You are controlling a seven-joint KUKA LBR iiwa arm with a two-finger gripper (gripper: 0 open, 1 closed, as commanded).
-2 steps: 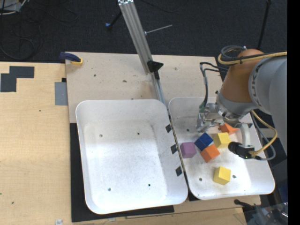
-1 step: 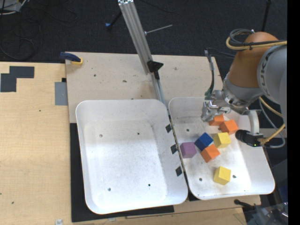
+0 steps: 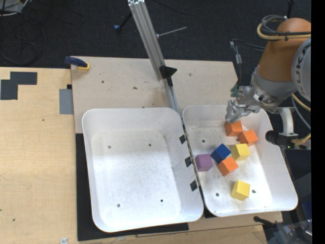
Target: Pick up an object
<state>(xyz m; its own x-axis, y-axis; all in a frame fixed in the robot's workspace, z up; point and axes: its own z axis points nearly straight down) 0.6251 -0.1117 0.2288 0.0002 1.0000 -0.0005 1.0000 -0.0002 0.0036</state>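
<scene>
1. Orange block (image 3: 233, 128) sits near back of right bin (image 3: 284, 187), directly under jaws (image 3: 234, 114).
2. Jaws: can't tell if spread or clenched.
3. Nearby: 2 more orange blocks (image 3: 248, 137) (image 3: 228, 165), blue (image 3: 220, 153), purple (image 3: 203, 162), 2 yellow (image 3: 241, 151) (image 3: 240, 189).
4. Left bin (image 3: 101, 121) beside it on desk (image 3: 35, 151).

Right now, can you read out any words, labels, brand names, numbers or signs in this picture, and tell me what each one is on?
There is no readable text.
Checkered black-and-white marker atop the slanted metal bar: a pattern, not letters.
Blocks in the right bin, including the blue block and purple block: plain faces.
Left bin: only dark specks.
</scene>
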